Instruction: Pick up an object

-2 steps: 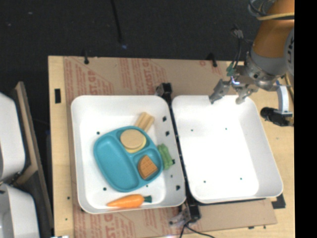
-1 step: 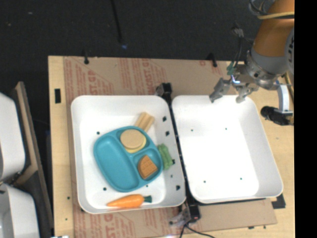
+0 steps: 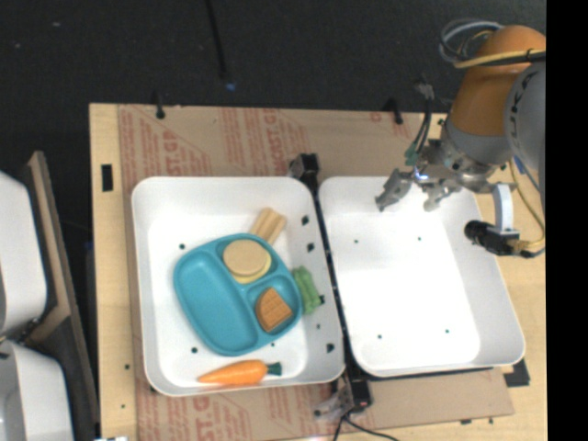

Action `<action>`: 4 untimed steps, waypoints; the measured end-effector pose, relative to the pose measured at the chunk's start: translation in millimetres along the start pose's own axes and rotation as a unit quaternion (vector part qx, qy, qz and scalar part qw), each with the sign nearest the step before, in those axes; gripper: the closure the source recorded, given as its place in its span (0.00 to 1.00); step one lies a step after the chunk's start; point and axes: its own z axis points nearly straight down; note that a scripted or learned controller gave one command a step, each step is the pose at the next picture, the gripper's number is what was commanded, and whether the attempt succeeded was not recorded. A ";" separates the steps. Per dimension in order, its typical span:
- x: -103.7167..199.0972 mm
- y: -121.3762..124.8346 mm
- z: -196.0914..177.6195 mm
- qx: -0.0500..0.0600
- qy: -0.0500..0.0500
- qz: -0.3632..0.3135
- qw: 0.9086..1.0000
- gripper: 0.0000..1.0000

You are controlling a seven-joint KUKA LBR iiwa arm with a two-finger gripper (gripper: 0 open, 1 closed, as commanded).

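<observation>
The 2-finger gripper (image 3: 412,194) hangs with fingers spread apart, holding nothing, over the right white bin's (image 3: 432,338) far edge. The orange plastic carrot (image 3: 241,372) lies in the left white bin (image 3: 161,246), beside the blue compartment tray (image 3: 213,306).

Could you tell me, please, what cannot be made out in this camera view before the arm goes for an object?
- Wooden piece: its lower end is hidden behind the blue tray.
- Green item: partly hidden by the tray's right edge; too small to identify.
- End effector, above the right bin's far edge: finger tips blurred and small.
</observation>
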 end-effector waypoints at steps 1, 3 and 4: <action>2.8 7.9 56.9 0.000 0.000 0.000 1.000 0.00; 1.7 8.7 89.3 -0.003 0.000 0.000 1.000 1.00; 7.8 11.1 28.5 -0.005 0.000 -0.001 1.000 1.00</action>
